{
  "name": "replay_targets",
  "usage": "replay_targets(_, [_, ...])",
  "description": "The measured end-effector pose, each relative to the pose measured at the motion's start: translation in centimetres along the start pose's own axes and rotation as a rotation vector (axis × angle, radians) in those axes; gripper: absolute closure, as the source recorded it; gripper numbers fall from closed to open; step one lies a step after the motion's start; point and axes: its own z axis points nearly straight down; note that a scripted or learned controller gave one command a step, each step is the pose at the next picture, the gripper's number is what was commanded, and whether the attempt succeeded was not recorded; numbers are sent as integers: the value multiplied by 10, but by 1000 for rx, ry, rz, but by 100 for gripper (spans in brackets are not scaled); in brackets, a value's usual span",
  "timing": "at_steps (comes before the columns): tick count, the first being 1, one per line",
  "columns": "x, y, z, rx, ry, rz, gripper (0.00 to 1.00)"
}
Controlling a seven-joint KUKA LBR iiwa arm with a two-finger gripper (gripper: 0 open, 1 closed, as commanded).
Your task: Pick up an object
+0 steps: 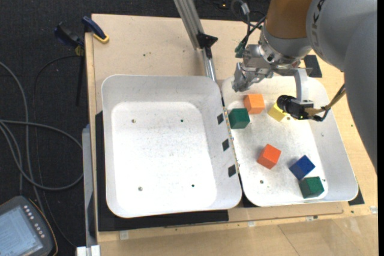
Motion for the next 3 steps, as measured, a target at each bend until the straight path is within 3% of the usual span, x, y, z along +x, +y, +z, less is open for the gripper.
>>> replay_targets(1, [47,22,6,-4,0,0,100])
replay_targets(2, [104,21,0,-4,1,-2,100])
replay_targets(3, [100,21,1,-2,-2,3,0])
